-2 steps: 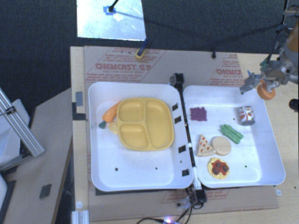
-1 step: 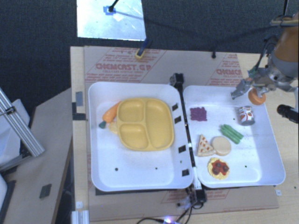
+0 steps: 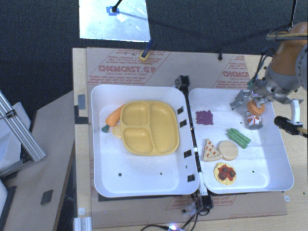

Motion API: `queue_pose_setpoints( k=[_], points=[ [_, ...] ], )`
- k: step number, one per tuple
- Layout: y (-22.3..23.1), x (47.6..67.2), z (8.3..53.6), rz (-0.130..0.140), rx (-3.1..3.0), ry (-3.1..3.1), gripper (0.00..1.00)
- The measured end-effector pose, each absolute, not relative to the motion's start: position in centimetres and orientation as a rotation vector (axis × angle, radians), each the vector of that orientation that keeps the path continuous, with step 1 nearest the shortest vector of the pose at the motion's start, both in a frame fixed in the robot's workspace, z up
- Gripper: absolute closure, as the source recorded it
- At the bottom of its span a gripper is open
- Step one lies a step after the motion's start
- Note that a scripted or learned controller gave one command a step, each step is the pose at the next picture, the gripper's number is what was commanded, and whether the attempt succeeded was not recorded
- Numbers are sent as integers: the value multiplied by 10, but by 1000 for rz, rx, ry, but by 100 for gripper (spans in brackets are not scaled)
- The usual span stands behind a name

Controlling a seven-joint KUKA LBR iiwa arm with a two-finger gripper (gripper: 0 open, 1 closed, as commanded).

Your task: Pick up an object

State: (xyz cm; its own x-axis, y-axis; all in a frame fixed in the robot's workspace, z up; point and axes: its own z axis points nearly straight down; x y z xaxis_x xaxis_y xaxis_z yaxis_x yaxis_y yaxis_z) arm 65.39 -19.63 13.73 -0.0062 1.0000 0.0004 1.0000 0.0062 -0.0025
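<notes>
The pincer (image 3: 253,110) sits in the upper right of the frame, low over the right bin (image 3: 274,174), with an orange-and-white toy (image 3: 254,114) right at its tip. Whether the toy is actually between the fingers, or whether they are parted or closed, cannot be told; metal parts hide the contact.

The toy lies near the bin's far right wall, so the likeliest failure is a glancing contact: the small rounded piece may squirt sideways or roll toward the wall instead of seating. A shallow hold on its top would probably slip on the lift.

The green beans (image 3: 238,137) lie just below and left, close enough to be nudged. The grape bunch (image 3: 204,117), pizza slice (image 3: 210,149), cookie (image 3: 228,150) and the red-topped round (image 3: 224,173) lie further off, and the yellow tray (image 3: 147,127) and carrot (image 3: 114,115) sit in the left bin (image 3: 103,177), well apart
</notes>
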Motion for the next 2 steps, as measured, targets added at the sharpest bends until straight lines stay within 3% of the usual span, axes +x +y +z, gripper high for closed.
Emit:
queue_pose_setpoints(
  k=[1,2],
  points=[
    [-198,657,132,-8,-2225,-2235,0],
    [-199,659,144,-9,-2226,-2245,100]
  ],
)
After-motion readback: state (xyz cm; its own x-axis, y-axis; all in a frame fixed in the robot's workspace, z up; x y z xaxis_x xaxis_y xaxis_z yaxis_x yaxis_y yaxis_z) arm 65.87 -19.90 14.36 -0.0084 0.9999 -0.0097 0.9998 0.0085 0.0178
